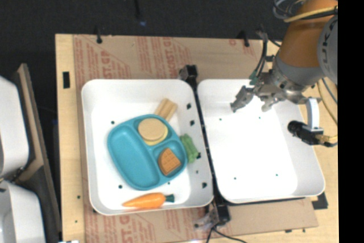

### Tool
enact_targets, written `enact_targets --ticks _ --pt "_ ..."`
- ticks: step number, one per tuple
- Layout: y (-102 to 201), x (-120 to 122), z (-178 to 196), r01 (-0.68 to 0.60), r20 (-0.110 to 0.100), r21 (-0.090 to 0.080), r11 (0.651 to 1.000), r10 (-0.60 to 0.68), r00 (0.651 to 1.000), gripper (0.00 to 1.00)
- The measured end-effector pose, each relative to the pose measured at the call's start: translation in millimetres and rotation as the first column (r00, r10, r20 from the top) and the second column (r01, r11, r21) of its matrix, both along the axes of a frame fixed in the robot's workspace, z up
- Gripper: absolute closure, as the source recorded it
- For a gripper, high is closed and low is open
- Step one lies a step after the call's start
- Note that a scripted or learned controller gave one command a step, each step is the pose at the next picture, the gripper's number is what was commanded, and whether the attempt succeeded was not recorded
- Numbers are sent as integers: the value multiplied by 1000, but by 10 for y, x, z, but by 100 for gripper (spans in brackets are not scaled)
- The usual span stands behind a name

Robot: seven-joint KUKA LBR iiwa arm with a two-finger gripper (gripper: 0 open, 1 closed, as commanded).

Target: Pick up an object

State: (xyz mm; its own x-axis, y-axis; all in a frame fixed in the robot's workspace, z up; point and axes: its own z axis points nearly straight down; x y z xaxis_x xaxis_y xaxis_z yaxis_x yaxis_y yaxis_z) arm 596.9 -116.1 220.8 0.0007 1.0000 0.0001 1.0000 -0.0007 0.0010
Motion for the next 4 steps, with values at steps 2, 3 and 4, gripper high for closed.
enact_targets --ticks 2,3,4 --pt "-383 559 -1212 1 -3 -1 1000 -1 1000 0" --pt "374 465 -138 -6 10 1 1000 6 1000 0" --pt "193 431 -1255 1 -10 0 1000 -1 1000 0"
